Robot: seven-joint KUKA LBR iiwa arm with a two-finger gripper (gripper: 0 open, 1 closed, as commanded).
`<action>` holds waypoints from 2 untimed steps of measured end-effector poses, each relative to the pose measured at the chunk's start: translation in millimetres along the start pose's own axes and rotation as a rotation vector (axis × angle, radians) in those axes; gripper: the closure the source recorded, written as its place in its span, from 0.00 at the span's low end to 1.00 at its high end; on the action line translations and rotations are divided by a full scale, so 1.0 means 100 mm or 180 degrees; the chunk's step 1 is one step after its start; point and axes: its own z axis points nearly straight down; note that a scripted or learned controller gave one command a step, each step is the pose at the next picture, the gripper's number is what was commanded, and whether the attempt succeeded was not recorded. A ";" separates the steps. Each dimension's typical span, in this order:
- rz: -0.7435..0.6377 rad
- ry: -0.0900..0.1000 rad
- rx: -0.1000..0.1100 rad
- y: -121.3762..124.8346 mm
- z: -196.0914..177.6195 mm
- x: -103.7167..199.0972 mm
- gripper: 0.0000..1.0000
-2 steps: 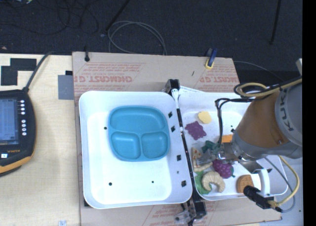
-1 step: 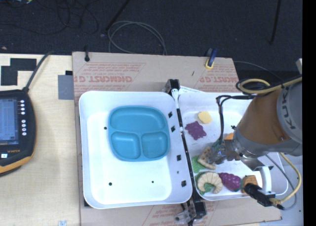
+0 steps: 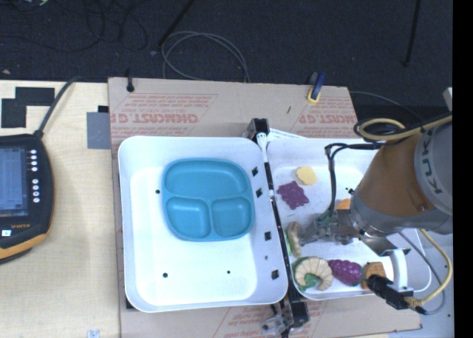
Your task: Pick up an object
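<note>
My gripper (image 3: 322,227) reaches down into the middle of the right bin (image 3: 347,153), under the grey arm with its orange band (image 3: 393,178). Just left of it lies a pale beige object (image 3: 293,237). A flat purple piece (image 3: 293,194) and a yellow piece (image 3: 306,175) lie further back in the bin. At the front of the bin sit a cream and green object (image 3: 312,271), a bunch of purple grapes (image 3: 345,271) and a brown piece (image 3: 375,268). A small orange bit (image 3: 343,204) peeks out beside the arm.
The left bin (image 3: 140,255) holds a blue divided plate (image 3: 208,200). A dark divider (image 3: 267,211) runs between the bins. A pendant with a screen (image 3: 18,188) lies at the far left. Cables (image 3: 384,128) loop behind the right bin.
</note>
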 end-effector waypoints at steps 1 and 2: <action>-0.0028 -0.0005 0.0058 0.51 0.21 -0.30 0.00; -0.0009 0.0004 0.0069 0.48 0.10 -0.30 1.00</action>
